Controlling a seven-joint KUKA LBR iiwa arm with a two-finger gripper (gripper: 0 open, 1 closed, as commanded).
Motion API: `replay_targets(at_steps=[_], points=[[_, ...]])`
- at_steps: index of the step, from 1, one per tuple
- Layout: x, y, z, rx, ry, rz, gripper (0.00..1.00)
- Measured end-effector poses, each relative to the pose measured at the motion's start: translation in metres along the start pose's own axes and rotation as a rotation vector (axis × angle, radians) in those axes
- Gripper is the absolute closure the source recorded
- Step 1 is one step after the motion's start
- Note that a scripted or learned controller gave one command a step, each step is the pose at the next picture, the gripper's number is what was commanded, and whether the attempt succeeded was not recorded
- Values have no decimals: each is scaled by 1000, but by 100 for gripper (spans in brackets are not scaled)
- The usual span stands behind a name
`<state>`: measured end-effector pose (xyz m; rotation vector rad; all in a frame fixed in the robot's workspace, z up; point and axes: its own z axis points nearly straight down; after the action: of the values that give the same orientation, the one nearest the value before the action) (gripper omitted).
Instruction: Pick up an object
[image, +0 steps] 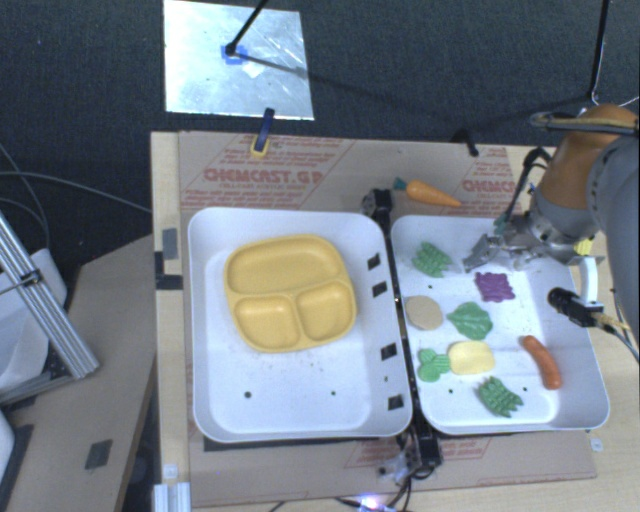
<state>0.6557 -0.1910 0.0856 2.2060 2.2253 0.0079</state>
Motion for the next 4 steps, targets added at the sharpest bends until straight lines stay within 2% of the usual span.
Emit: replay_targets(at_steps=[1,2,4], points=[[-15,14,-1,9,5,3,0],[-15,15,-12,1,0,0,100],[-15,18,-36,-6,-5,-11,100]])
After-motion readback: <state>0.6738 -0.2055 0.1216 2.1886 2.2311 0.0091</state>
